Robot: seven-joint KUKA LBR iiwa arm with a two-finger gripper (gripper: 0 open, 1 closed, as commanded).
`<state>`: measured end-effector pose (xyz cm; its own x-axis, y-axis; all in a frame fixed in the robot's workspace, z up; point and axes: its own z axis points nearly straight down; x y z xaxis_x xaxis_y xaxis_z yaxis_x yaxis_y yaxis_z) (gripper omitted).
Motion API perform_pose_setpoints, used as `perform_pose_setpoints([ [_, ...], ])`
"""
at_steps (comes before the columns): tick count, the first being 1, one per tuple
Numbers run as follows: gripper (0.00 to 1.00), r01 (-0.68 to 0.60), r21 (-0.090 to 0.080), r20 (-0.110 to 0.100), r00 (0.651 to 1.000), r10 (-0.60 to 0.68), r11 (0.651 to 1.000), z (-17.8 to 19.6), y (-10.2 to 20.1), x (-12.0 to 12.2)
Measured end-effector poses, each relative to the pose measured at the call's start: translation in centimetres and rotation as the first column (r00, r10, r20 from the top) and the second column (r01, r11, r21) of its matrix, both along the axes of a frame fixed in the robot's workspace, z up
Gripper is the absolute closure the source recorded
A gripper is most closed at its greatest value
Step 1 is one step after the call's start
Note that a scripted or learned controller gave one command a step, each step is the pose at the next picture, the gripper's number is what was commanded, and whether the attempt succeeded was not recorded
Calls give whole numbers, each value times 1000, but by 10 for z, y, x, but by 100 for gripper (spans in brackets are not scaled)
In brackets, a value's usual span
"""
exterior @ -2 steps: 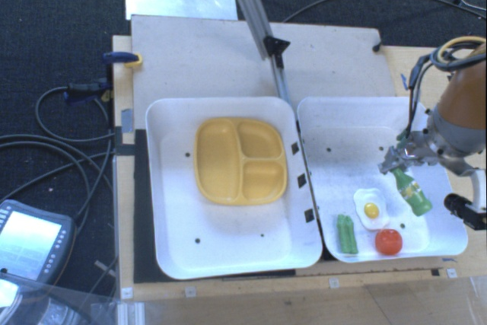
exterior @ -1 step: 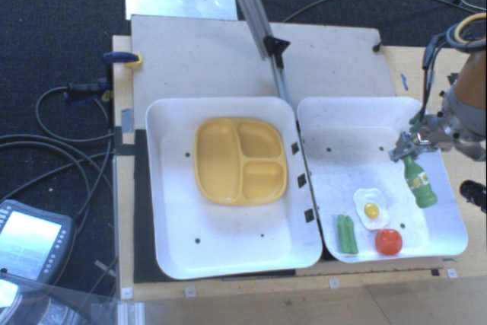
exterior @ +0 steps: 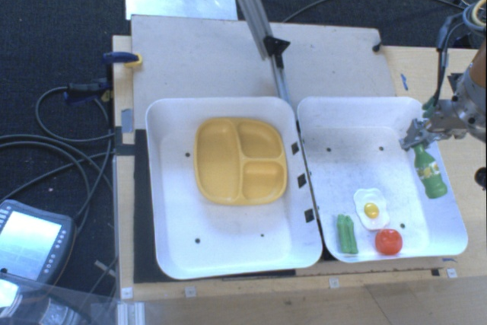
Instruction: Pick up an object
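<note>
One tomato point(exterior: 389, 241), one pickle point(exterior: 347, 234), one fried egg point(exterior: 370, 208); gripper point(exterior: 423, 136) apparently clamps one green bottle point(exterior: 430, 173).

Yellow divided tray point(exterior: 242, 161) in left bin point(exterior: 171, 240), handheld screen point(exterior: 30, 238) and black cables point(exterior: 68, 156) on dark floor

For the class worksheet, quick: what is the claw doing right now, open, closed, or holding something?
Claw: at the right bin's right edge, right above the green bottle's top; whether it is open, closed or gripping cannot be told.
</note>
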<state>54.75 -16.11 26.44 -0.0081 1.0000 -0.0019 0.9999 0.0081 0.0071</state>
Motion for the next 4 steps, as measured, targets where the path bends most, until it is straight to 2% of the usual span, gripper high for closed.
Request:
perform_pose_setpoints([
  [1,100,-3,3,-3,1000,3,1000,6,51,12],
  [2,100,-3,4,-7,1000,3,1000,-9,101,23],
  [3,100,-4,4,-6,1000,4,1000,-5,161,26],
  [4,100,-3,4,-8,1000,3,1000,-21,215,27],
])
